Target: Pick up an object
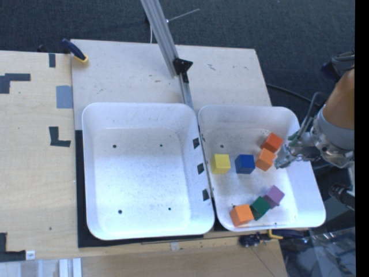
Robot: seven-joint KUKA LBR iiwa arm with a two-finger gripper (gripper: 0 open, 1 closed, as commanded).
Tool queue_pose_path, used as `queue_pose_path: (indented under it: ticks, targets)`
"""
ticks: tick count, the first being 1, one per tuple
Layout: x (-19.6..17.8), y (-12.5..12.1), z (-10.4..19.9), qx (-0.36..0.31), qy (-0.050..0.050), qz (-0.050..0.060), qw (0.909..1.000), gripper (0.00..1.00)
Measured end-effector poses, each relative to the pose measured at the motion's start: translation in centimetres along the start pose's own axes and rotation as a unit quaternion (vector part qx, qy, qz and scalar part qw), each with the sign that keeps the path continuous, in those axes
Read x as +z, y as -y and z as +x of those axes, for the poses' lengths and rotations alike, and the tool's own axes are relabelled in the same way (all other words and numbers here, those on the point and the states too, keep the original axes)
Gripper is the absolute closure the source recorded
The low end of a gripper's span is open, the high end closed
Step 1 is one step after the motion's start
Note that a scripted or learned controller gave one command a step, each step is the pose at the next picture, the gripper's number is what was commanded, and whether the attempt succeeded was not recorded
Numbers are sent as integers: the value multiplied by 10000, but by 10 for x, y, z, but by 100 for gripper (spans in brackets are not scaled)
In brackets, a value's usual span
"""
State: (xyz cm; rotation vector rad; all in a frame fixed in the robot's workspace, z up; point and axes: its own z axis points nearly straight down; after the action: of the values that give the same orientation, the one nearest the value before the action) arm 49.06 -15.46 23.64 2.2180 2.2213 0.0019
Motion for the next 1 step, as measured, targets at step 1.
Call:
queue_pose_path:
  ticks: [1]
  targets:
    - [-4, -1, 48, -24, -14, 18, 10000, 100]
